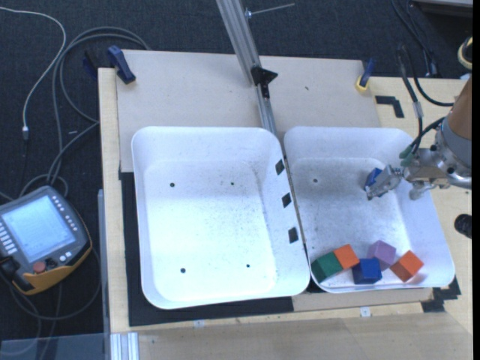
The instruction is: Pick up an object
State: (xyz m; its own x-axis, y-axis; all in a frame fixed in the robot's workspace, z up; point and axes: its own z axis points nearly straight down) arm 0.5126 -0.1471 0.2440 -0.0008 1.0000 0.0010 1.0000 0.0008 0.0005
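Presently the gripper (377,183), finger state indeterminate, hangs mid-right above the blocks (367,263) crowded at lower right; tight packing risks a failed grasp.

**No legible markings at the sorting station**

No word, brand, number or sign can be read anywhere on the counter (225,88). The teach pendant (37,235) at the left edge has a lit screen, but whatever it displays is too small and washed out to read. The two white bins (146,163) carry small dark marks and black tabs along their shared edge, none forming letters or digits. The coloured blocks (367,262) in the right bin show plain faces. Black tape pieces at the counter's corners bear no print.
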